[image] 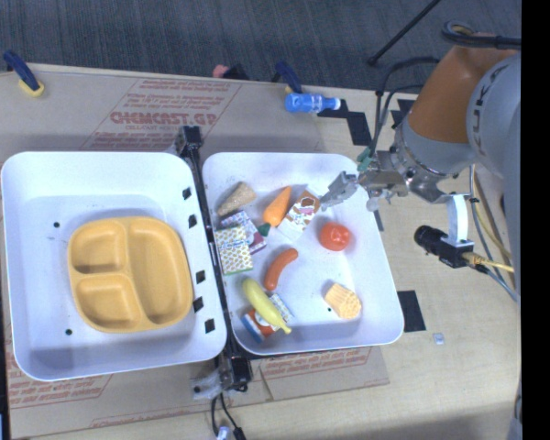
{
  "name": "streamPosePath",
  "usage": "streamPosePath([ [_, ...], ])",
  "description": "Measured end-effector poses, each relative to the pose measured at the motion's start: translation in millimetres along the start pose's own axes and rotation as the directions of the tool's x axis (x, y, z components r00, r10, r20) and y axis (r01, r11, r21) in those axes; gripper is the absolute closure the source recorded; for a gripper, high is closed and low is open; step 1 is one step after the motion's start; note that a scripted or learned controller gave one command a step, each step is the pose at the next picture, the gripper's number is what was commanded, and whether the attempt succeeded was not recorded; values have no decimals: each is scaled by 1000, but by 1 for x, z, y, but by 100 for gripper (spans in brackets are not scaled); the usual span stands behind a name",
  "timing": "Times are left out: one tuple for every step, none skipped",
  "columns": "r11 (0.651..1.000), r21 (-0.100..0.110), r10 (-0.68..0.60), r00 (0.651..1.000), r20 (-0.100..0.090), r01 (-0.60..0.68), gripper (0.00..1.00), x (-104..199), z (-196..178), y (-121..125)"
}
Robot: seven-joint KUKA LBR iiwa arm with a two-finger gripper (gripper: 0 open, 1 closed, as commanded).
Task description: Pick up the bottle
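Observation:
A small bottle (256, 324) with red, white and blue markings lies on its side near the front edge of the right bin (378, 287). A yellow banana (265, 304) rests across it and hides part of it. The gripper (341, 189) hangs over the bin's far right part, just above a red tomato (335, 236) and right of a small carton (302, 214). It stands well apart from the bottle, and nothing shows in its grasp.
The right bin also holds a carrot (277, 205), a sausage (280, 267), a bread wedge (237, 197), a patterned packet (232, 249) and an orange waffle piece (343, 301). A yellow compartment tray (128, 273) sits in the left bin (27, 200). A blue object (308, 104) lies behind the bins.

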State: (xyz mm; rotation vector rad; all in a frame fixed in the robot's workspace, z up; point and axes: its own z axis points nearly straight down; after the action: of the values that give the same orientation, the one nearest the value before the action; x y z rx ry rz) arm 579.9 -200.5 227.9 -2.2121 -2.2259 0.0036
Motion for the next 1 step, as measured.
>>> streamPosePath([
  [1000,2,-5,1000,-1,5,100,0,-10,0],
])
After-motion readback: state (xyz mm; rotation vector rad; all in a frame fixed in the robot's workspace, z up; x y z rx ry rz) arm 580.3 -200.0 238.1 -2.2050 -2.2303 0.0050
